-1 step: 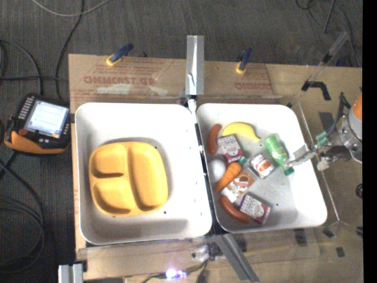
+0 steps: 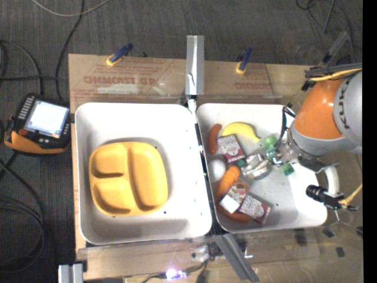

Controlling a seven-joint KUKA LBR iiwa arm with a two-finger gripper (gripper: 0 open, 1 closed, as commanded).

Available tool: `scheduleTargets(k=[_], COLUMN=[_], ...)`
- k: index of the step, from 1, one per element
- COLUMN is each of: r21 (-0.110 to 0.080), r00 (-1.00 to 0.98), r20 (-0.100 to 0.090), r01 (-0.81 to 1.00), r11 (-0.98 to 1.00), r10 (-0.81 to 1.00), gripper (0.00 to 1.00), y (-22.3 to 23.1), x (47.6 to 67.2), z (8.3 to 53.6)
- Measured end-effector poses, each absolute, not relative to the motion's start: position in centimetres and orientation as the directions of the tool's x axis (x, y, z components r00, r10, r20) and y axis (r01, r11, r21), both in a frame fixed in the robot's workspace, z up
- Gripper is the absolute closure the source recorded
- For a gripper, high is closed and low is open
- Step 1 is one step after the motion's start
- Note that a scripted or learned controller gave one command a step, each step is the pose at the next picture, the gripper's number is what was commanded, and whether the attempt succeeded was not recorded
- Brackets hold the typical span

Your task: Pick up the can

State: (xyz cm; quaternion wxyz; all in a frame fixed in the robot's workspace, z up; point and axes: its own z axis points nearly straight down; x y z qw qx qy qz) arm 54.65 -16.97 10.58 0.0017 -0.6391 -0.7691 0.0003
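- The gripper (image 2: pixel 263 161) hangs low inside the right bin (image 2: pixel 306 214); finger state cannot be told.
- The can (image 2: pixel 238 194) lies just beside it, down-left, touching a carrot (image 2: pixel 227 180).

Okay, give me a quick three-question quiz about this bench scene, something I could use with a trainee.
1. True or false: the yellow divided tray lies in the left bin.
2. Which bin is the claw over: A left, B right?
3. What yellow fruit lies near the right bin's far edge?

Key: 1 true. 2 B. 3 the banana.
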Motion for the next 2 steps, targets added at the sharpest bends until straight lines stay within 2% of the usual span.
scheduleTargets(k=[1,2], r21=[-0.004,-0.002], r00=[-0.183,-0.033], r20=[0.004,-0.003], r01=[0.983,0.999], r11=[0.183,0.033], r10=[0.983,0.999], gripper=[1.0,1.0], y=[-16.9,-15.9], x=[54.6,59.6], z=[11.4,22.6])
